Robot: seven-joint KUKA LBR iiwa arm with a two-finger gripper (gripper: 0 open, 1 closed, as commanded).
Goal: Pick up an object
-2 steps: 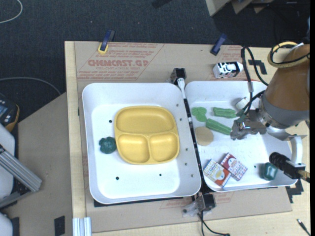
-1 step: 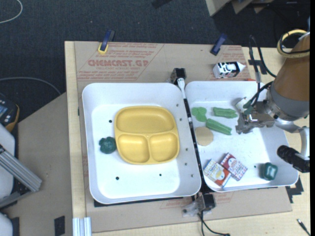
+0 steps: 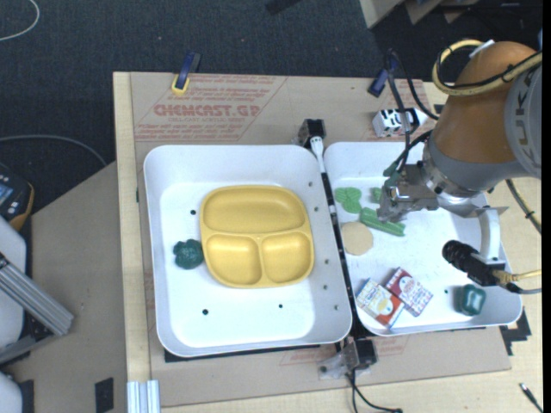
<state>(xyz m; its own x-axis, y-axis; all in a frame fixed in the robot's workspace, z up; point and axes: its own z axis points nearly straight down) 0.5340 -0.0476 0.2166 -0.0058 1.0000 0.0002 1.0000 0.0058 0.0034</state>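
Nearest, in the right bin (image 3: 508, 317), lie a red-and-white carton (image 3: 393, 296) and a small teal block (image 3: 470, 299), untouched. Farther in, the tool (image 3: 389, 203) hangs low over a green stick-shaped piece (image 3: 380, 224), beside a tan disc (image 3: 356, 238) and a green leaf-like toy (image 3: 349, 200). Whether its fingers are apart or together I cannot tell. Nothing looks lifted; the grasp remains to be made.

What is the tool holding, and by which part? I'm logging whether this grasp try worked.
It cannot be told. The tool is low in the right bin, right over the green stick, but the view doesn't show the stick clamped.
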